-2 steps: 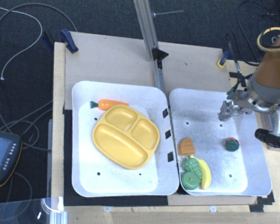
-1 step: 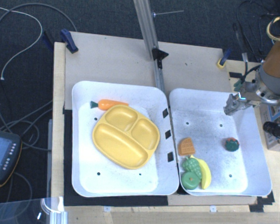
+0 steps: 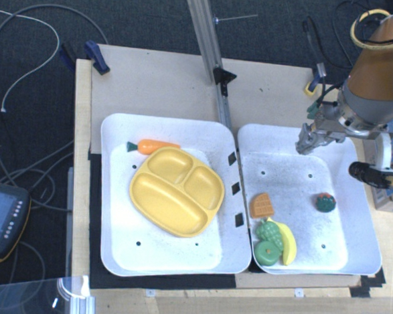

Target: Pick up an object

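Although hanging just over the far rim of the right bin, gives no clear reading: gripper too dark and small to tell whether released or clenched. Grasps nothing that can be seen.

Nothing lifted yet; every candidate lying in a bin.

Among the long ones, first a carrot, at the far side of the left bin. Lies flat, long axis running left to right, green top pointing left, orange tip toward the right. Touches or slips just under the far rim of the yellow plate; cannot tell which.

Next a banana, in the near left corner of the right bin. Long axis running far to near at a slight slant, curved, pressed against its neighbours.

Counted: two white bins, side by side. One plate, split into three compartments, all three bare. One carrot. One banana. One bunch of green grapes. One round green fruit. One orange waffle-like piece. One small green-and-red piece.

Left bin: plate and carrot, two things. Right bin: five things. Four of them bunched at the near left, with waffle-like piece farthest, then grapes, then round green fruit nearest, banana just beside on the right. Small green-and-red piece alone toward the right wall, well apart from the cluster and nearer the gripper.
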